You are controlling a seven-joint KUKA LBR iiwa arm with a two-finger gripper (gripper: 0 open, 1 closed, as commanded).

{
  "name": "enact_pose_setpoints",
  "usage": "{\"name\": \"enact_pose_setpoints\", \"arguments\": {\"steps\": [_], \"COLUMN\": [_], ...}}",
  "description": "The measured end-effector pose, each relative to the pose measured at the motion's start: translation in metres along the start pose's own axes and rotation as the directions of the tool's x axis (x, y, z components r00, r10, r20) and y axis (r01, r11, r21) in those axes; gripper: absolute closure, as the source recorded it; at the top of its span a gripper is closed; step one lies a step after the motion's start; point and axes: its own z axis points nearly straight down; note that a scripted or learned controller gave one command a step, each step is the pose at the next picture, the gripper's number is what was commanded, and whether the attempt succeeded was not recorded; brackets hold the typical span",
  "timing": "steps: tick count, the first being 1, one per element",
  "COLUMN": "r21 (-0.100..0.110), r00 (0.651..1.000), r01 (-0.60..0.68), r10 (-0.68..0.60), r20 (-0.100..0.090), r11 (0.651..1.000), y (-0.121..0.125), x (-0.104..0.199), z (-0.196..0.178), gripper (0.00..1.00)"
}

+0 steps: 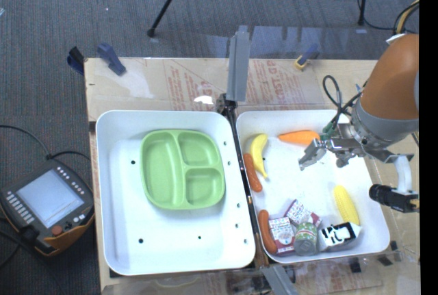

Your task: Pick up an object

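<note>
**A:** Since any object will do, what would you have me go for, working left to right?

**B:** Skip the green tray [183, 168] in the left bin [113, 218]; by my guess it's broad, stiff and slick, with little for you to pinch. In the right bin [380, 220], the banana [258, 150] at centre frame and the carrot [300, 137] just right of it look like light, hard plastic toys. Take either across its narrow middle, since rounded skins likely slip.

**A:** And where's the gripper [321, 153]?

**B:** Right of centre, hovering over bare bin floor. You'll see its fingers standing apart, with nothing between them. The carrot lies close to its upper left, not touching; the banana is farther left. The corn cob [345, 204] sits lower right, and the small boxes and can [306, 237] crowd the bottom edge, which would be awkward for you.
</note>
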Motion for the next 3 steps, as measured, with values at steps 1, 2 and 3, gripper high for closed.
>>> {"name": "enact_pose_setpoints", "arguments": {"steps": [1,2,3], "r21": [-0.003,-0.002,-0.002], "r00": [1.000,0.994,0.975], "r01": [-0.010,-0.108,-0.221], "r10": [0.010,0.108,0.221], "r20": [-0.002,0.000,0.001], "r11": [1.000,0.994,0.975], "y": [-0.047,-0.030,0.066], "x": [-0.019,-0.016,0.000], "z": [0.128,0.038,0.126], "gripper": [0.00,0.00,0.00]}}
